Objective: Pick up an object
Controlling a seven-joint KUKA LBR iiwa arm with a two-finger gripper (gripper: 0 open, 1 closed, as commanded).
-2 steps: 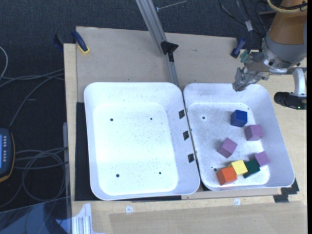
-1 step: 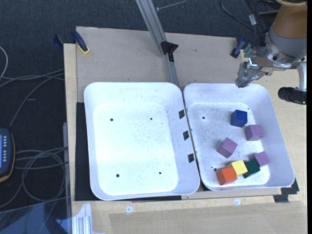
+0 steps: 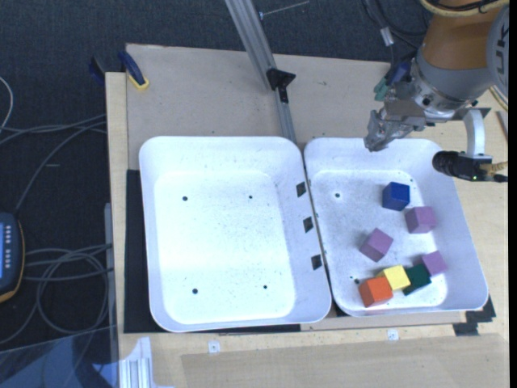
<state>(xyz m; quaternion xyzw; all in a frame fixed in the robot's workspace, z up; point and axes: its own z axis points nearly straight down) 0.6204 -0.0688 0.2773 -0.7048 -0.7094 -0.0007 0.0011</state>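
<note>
End effector [image 3: 378,140] above bin's far rim; blue cube [image 3: 396,196] nearby.

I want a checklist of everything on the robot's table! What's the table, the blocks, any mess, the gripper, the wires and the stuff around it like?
Surface: wooden bench bearing a left bin and a right bin, both white.
Job's things: in the right bin, a blue block, three purple blocks, and orange, yellow and green blocks bunched together.
Clutter: blue-and-yellow clamp at the bench's far left corner.
Gripper: gripper above the right bin's far rim, holding nothing.
Cables: loops on the floor, left.
Surroundings: dark carpet.
</note>
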